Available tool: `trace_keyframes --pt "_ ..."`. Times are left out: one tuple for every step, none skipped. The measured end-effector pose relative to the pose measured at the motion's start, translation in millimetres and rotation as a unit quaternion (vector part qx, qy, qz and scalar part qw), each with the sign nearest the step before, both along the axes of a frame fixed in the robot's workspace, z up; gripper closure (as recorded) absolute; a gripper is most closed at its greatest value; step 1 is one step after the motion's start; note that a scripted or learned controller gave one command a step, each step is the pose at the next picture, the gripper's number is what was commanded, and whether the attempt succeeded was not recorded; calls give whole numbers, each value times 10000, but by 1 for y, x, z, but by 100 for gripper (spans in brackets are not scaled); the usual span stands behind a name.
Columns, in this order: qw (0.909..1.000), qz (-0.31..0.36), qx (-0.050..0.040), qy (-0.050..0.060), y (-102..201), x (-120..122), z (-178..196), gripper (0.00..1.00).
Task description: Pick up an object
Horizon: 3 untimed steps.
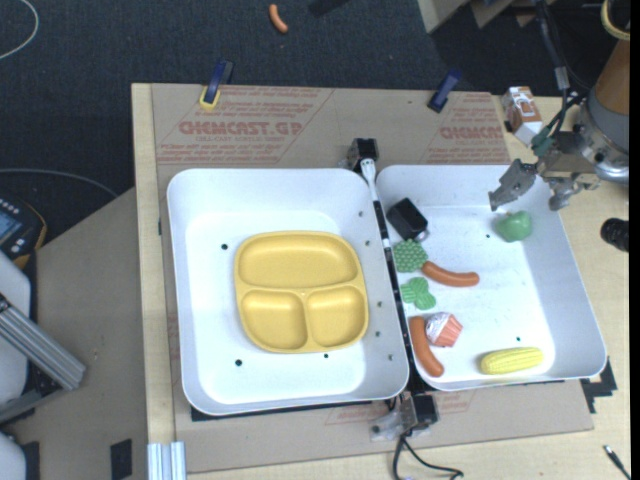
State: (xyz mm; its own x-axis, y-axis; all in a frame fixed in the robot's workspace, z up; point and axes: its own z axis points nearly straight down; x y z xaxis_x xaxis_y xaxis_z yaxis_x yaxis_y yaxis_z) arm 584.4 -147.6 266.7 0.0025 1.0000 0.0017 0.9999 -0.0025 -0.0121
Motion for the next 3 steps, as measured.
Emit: trace_keyframes --pt "10000 11 -11 -65 0 2 7 0" --pt "10000 10 -2 -32 1 1 -35 0" --pt "10000 14 3 -26 11 2 -85 0"
